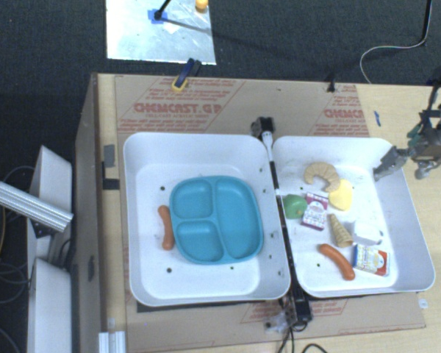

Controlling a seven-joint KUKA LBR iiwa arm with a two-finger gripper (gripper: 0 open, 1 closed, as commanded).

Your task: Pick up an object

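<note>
The right bin (411, 219) holds several toy foods: a croissant (322, 172), a yellow piece (342, 195), a green piece (294, 205), a pink and white carton (314, 213), a cone (340, 230), an orange sausage (336, 260) and a red, white and blue packet (370, 258). My gripper (399, 171) hangs over the right bin's upper right corner, to the right of the yellow piece and apart from it. Its fingers are spread open with nothing between them.
In the left bin (143, 197) lie a blue divided plate (215, 219) and a second orange sausage (165, 227) just to its left. A black clamp (264, 129) sits where the two bins meet. Cardboard lies under both bins.
</note>
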